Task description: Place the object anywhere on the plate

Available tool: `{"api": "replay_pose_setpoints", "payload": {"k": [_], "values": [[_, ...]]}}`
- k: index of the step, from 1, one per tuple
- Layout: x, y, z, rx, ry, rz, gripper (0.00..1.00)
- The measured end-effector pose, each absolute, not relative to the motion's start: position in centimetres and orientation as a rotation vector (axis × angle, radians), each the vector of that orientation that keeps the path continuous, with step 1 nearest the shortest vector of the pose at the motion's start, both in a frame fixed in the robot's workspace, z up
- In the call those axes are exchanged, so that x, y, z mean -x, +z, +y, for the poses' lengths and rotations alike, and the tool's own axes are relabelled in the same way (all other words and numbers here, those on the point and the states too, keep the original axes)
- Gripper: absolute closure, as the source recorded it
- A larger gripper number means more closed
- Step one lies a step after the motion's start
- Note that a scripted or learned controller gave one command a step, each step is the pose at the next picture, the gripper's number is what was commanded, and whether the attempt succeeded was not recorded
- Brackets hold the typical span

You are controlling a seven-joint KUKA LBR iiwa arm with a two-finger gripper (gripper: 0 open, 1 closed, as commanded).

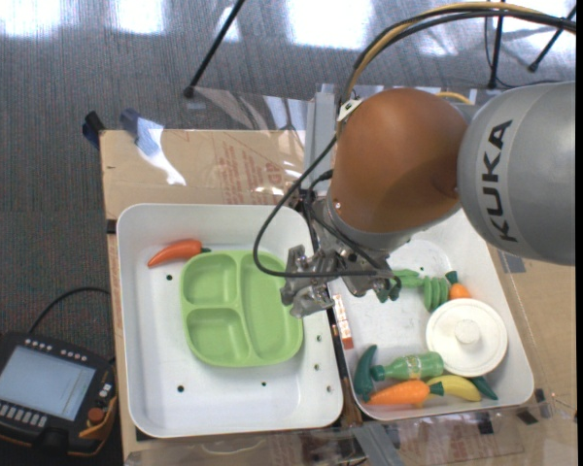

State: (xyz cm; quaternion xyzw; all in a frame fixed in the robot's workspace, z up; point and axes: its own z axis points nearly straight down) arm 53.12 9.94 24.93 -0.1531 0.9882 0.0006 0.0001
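Observation:
A light green divided plate (pixel 235 311) lies in the left white bin (pixel 151 396). An orange-red toy pepper (pixel 175 251) rests in the same bin, just off the plate's upper left rim. My gripper (pixel 305 297) hangs over the plate's right edge, close to the wall between the two bins. The big orange wrist joint and grey arm cover it from above. I cannot make out any object in the gripper.
The right bin (pixel 513 365) holds a white round lid (pixel 466 336), a green bottle (pixel 414 366), a carrot (pixel 404 393), a banana (pixel 457 386) and green toy vegetables (pixel 429 287). A teach pendant (pixel 44 386) lies on the floor at the left.

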Motion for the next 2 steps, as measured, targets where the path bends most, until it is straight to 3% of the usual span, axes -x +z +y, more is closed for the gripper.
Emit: {"api": "replay_pose_setpoints", "payload": {"k": [1, 2], "values": [[-50.5, 28.5, 16.0, 0.697, 0.003, 3.060, 1.00], [-55.5, 25.6, 16.0, 1.145, 0.004, 2.925, 1.00]]}}
